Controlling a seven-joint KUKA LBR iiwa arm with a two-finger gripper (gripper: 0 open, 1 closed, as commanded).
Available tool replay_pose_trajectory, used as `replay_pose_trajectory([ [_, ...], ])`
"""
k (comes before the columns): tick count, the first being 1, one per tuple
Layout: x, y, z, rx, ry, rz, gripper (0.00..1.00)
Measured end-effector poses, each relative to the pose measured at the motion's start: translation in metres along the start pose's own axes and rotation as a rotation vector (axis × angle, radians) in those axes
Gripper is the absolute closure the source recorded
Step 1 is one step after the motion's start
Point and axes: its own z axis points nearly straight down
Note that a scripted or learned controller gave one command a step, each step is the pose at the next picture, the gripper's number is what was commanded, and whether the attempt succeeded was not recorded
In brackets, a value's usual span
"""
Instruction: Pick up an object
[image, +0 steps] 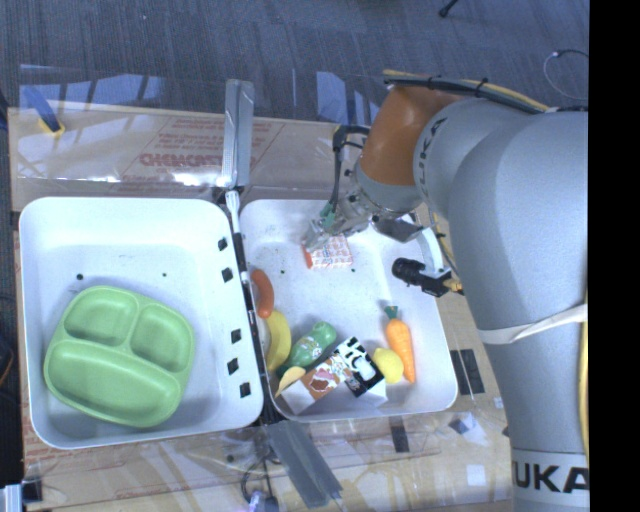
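Jaws' state I can't tell: gripper (330, 222) sits low at the right bin's (436, 390) far edge over a small carton (330, 256), likely targeting it.

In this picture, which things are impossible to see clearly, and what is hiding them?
- The hand, camera view: its fingertips blur into the small box; grip unclear.
- Banana: its lower end lies under the green bottle.
- Carton: print too small to read.
- Lemon: partly covered by the carton.

Tray (118, 357) in left bin (120, 215), carrot (400, 345) in right.
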Motion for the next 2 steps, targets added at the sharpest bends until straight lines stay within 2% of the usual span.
replay_pose_trajectory([
  [1,0.0,0.0,0.0,0.0,0.0,0.0,0.0],
  [2,-0.018,-0.002,0.014,-0.01,0.001,0.072,0.0],
])
